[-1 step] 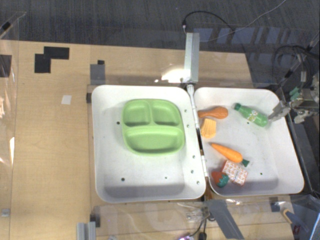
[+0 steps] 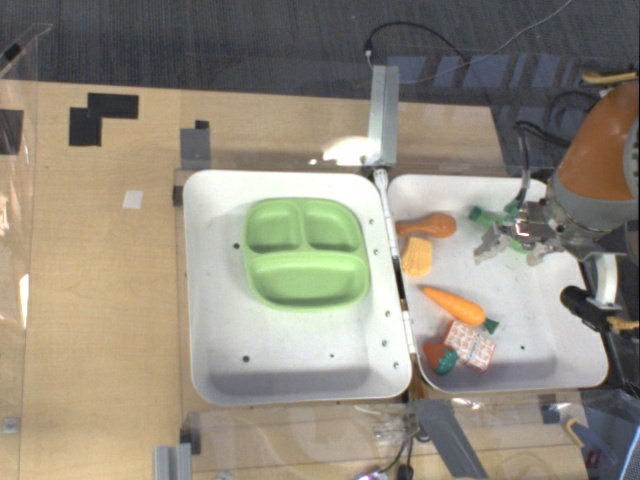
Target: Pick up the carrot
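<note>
The carrot point(image 2: 455, 305), orange with a green stub at its right end, lies slantwise in the middle of the right bin point(image 2: 560, 358). My gripper point(image 2: 514, 249) hovers over the upper right part of that bin, up and to the right of the carrot and apart from it. Its fingers point(image 2: 487, 246) are spread open with nothing between them.
In the right bin, a brown drumstick point(image 2: 428, 227) and a yellow wedge point(image 2: 417, 258) lie by the left wall. A patterned box point(image 2: 470, 345) and a red toy point(image 2: 437, 356) sit just below the carrot. A small green item point(image 2: 490, 216) lies near the gripper. The left bin point(image 2: 215, 268) holds a green divided plate point(image 2: 304, 252).
</note>
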You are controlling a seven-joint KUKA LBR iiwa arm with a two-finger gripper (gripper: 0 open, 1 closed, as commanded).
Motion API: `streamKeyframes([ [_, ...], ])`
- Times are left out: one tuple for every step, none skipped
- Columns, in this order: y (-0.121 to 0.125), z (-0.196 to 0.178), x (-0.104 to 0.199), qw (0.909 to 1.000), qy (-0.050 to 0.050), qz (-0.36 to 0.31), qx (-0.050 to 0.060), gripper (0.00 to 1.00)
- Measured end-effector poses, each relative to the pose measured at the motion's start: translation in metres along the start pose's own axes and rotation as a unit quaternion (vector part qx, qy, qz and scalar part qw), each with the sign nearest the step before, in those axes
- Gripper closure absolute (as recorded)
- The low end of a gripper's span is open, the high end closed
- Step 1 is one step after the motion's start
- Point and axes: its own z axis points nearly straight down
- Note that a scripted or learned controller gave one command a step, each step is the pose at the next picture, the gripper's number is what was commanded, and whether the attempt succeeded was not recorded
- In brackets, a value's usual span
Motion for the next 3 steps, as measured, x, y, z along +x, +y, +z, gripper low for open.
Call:
streamKeyframes([
  [-0.071, 0.068, 0.047, 0.9971, 0.001, -0.075, -0.009, 0.00],
  [-0.068, 0.059, 0.045, 0.9972, 0.000, -0.074, -0.011, 1.00],
  [-0.002, -0.025, 0.079, 1.0000, 0.000, -0.007, -0.001, 1.00],
])
